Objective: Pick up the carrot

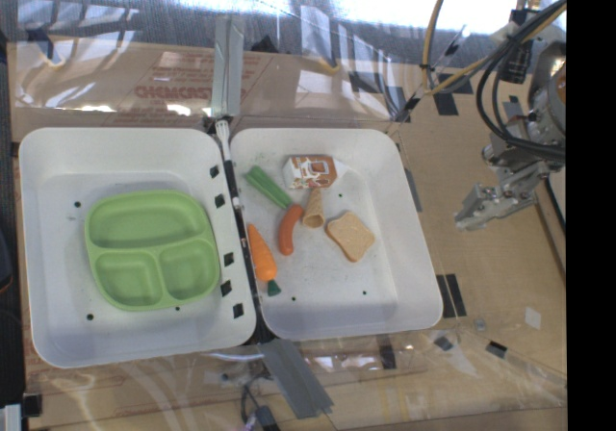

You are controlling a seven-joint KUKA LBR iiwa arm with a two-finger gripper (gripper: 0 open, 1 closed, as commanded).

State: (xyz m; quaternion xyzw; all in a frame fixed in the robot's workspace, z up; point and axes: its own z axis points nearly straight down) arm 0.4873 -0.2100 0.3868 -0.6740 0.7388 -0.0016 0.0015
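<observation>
The right bin (pixel 409 256) is the landmark here, and nearest the viewer, at its front edge, a grey strip (pixel 296 376) lies slanted on the bench (pixel 500 275). Inside the right bin, hard against its left wall, lies the carrot (pixel 261 253): its long axis runs roughly front to back with a slight slant, the orange body toward the far side and the dark green stub toward the near side, so the leafy end points at the viewer. Just right of the carrot, in the same bin, is a small red-orange sausage (pixel 288 228), also lying lengthwise front to back. Beyond it a green pod-like piece (pixel 268 187) lies diagonally near the far left of the bin. Toward the far middle sits a small white and brown carton (pixel 310 170), with a tan cone (pixel 314 209) just in front of it, and a slice of toast (pixel 350 236) lies flat near the bin's centre right.

Left of the right bin, touching it along the shared edge, is the left bin (pixel 48 227), which holds a green divided tray (pixel 150 248) with three compartments.

The gripper (pixel 478 210) hangs over the bench well to the right of the right bin, apart from the carrot; its fingers look slightly parted with nothing between them, though the view is too small to be sure
</observation>
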